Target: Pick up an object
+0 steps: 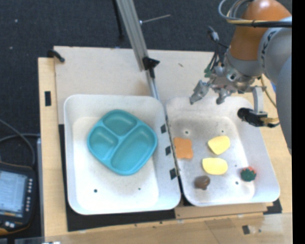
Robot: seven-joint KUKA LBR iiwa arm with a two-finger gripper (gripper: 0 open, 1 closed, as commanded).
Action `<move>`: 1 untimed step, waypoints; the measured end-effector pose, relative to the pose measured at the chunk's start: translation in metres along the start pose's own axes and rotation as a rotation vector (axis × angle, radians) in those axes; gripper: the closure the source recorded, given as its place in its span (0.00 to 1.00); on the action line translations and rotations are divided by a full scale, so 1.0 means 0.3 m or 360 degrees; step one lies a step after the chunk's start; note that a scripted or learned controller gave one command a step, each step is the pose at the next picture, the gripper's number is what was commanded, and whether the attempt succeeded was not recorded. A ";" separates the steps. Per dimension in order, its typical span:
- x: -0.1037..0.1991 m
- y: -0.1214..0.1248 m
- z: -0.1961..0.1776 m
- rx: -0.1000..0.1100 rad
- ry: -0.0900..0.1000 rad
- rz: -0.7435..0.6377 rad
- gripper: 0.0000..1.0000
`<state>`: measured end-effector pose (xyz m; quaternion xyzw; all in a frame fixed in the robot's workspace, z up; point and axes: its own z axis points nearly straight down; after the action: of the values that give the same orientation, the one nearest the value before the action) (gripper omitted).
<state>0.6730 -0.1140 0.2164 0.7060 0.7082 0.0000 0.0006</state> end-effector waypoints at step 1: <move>-0.001 0.000 0.000 0.0000 -0.0002 0.0000 0.00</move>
<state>0.6729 -0.1144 0.2165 0.7059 0.7083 -0.0004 0.0008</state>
